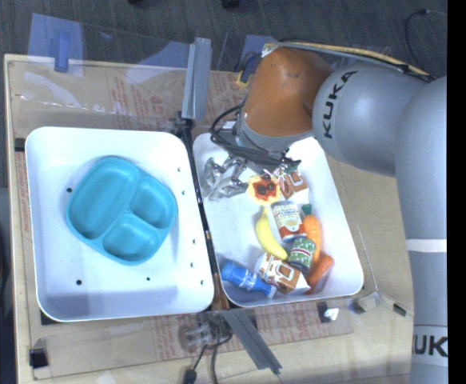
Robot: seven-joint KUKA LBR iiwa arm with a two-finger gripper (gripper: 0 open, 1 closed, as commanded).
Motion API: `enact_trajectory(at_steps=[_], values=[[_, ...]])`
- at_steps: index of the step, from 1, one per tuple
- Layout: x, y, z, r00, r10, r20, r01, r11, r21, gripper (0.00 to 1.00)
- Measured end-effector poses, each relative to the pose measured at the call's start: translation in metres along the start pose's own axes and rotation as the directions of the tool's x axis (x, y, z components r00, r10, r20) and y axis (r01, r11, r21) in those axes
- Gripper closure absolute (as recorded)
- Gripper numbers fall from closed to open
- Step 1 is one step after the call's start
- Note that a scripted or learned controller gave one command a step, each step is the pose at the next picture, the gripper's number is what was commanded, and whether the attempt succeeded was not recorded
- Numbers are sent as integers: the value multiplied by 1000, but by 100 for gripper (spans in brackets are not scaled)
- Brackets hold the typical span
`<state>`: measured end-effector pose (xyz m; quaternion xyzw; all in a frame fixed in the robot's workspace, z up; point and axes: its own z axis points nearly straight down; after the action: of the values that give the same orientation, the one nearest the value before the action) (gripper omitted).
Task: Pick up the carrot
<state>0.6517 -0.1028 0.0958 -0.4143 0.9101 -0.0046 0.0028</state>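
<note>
Approach step underway. Pincer [223,177] hovering low at right bin's [346,232] 10 o'clock corner, fingers apart, gripping nothing. Carrot [312,230] lying toward 4 o'clock, beside banana [268,235]. Next: shifting over carrot, descending, closing.

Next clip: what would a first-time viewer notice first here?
The big grey arm with its orange band sweeps in from the right, its metal gripper low in the right-hand white bin. That bin is crowded: an orange carrot, yellow banana, small cans and a blue bottle. The left white bin holds a turquoise divided plate.
</note>
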Motion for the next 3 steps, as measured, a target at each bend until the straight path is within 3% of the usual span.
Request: enact_trajectory(at_steps=[1,2,3], values=[[3,-11,3,892,-453,5,453,892,-8,100],[10,-18,2,441,-897,10,897,441,-3,100],[-9,1,4,426,-905,12,905,426,-8,100]])
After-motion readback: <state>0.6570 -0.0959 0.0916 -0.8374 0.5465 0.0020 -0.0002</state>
